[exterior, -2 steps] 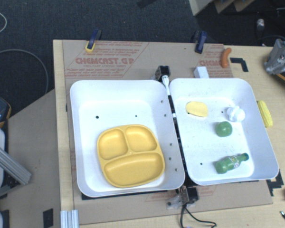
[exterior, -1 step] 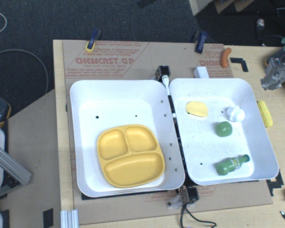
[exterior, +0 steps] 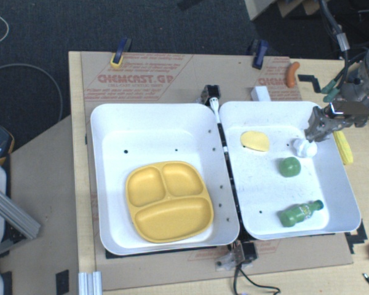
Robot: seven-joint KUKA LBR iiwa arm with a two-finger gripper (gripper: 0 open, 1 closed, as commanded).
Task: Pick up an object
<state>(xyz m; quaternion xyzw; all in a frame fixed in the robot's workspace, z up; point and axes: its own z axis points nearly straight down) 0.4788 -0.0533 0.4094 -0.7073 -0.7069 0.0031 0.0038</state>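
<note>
The right bin (exterior: 338,183) holds a pale yellow flat piece (exterior: 255,141), a green ball (exterior: 289,166), a green bottle (exterior: 300,213) lying on its side, and a small white-blue object (exterior: 305,148). My gripper (exterior: 315,135) hangs at the bin's far right corner, right above and touching close to the white-blue object. Whether anything sits between the fingers is hidden by the gripper body.
In the left bin (exterior: 111,134) lies a yellow three-compartment tray (exterior: 169,200). A yellow strip (exterior: 344,147) lies along the right bin's rim. An orange piece (exterior: 292,74) and clamps (exterior: 259,53) sit on the board behind the bins.
</note>
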